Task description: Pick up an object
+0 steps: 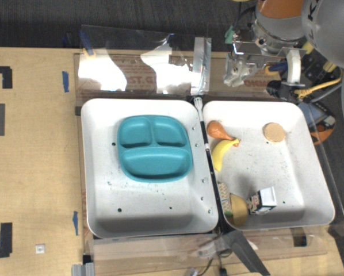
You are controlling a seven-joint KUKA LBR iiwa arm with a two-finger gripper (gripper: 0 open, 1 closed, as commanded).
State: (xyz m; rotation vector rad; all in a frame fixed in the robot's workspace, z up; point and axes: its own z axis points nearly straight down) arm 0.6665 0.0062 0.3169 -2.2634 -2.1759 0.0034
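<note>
My gripper (239, 76) hangs high over the back rim of the right bin (310, 171), left of that bin's middle. Its fingers stand open with nothing between them. Below it in the right bin, a yellow banana (219, 152) lies by the left wall, touching a small orange object (217, 129) at its upper end. A tan round disc (274, 132) rests toward the back right. Near the front, a small white box (266, 199) sits beside a brownish-olive object (237, 207).
The left bin (97, 183) holds a teal divided plate (155, 147). A metal bracket (201, 65) and clear plastic sheeting (132, 68) stand behind the bins, just left of my gripper. Cables (301, 88) trail off the wrist at the right.
</note>
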